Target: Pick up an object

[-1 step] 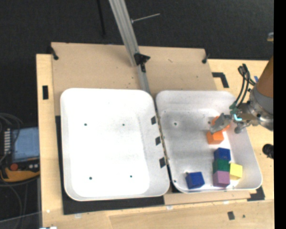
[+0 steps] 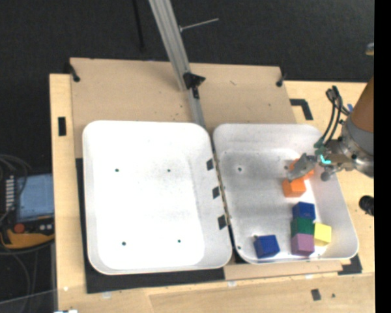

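Several small blocks lie in the right bin (image 2: 247,149). An orange block (image 2: 294,187) sits near the bin's middle right. Below it stand a blue block (image 2: 304,210), a green block (image 2: 303,226), a yellow block (image 2: 322,233) and a purple block (image 2: 302,243), close together. Another blue block (image 2: 266,246) lies apart near the front rim. My gripper (image 2: 304,166) hangs just above and behind the orange block, reaching in from the right. Whether it touches the block I cannot tell.
The left bin (image 2: 146,194) sits beside the right one, their rims meeting at the centre. A slanted metal pole (image 2: 173,41) rises behind the bins. Cables and a small box (image 2: 26,204) lie off the bench at the left.
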